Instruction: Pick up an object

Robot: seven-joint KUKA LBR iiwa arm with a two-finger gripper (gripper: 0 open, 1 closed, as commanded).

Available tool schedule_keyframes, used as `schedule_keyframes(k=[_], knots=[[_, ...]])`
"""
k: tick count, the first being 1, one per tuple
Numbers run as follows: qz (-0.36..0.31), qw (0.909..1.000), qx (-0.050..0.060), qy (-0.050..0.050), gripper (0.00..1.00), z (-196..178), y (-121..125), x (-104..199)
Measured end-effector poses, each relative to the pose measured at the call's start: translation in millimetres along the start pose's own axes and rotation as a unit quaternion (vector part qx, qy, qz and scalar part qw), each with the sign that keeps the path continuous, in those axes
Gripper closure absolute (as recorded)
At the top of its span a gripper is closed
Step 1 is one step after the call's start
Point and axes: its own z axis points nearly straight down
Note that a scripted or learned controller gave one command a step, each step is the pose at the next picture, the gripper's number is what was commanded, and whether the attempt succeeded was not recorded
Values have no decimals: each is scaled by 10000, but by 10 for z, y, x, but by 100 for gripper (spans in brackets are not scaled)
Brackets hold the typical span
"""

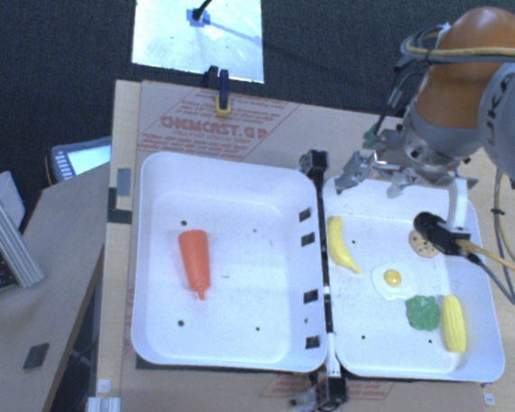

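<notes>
My gripper (371, 180) hangs above the far edge of the right bin (487, 359), its two fingers spread open with nothing between them. Just below it, by the bin's left wall, lies a yellow banana (340, 243). Further toward the front are a fried egg (393, 280), a green leafy piece (422, 312) and a yellow corn cob (454, 323). A brown cookie (419, 246) lies partly under a black cable fitting (441, 232). An orange carrot (194, 260) lies alone in the left bin (146, 326).
A black hinged divider (316, 252) runs between the two bins. Yellow and grey cables (497, 260) trail over the right bin's right side. A cardboard sheet (215, 124) lies under the bins, with a clamp (221, 93) at its far edge.
</notes>
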Motion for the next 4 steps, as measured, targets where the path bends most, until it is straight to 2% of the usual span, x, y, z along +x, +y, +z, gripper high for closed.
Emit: schedule_keyframes(k=[1,2,3,4], knots=[[2,10000,26,5,0,-315,-418,553],[15,10000,20,-4,100,-405,-400,516],[15,10000,22,-5,0,-402,-401,515],[-7,10000,11,1,100,-513,-392,520]])
